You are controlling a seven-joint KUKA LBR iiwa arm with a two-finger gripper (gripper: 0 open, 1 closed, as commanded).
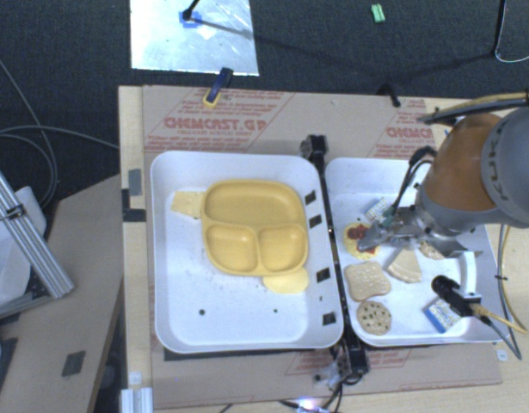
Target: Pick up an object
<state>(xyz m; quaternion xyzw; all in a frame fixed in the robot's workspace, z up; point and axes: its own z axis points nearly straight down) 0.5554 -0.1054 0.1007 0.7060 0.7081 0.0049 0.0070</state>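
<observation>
Gripper (378, 235) sits low in right bin (350, 179), over a red-yellow item (360, 237) at its tip; can't tell if it's gripping. Toast (367, 280), cookie (374, 317), wedge (405, 267) lie just below it, blue pack (438, 317) to the lower right. Left bin (174, 317) has a yellow tray (251, 226); both sit on cardboard-covered worktop (247, 123), dark carpet (58, 41) around.

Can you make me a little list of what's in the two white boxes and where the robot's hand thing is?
left bin: holds a yellow divided tray, with a pale yellow flat piece at its upper left and another at its lower right edge
right bin: toy food and small items
cookie: round with dark chips, near the front
bread slice: just above the cookie
blue item: front right
tool: low over the red and yellow piece
arm: reaches in from the right
</observation>
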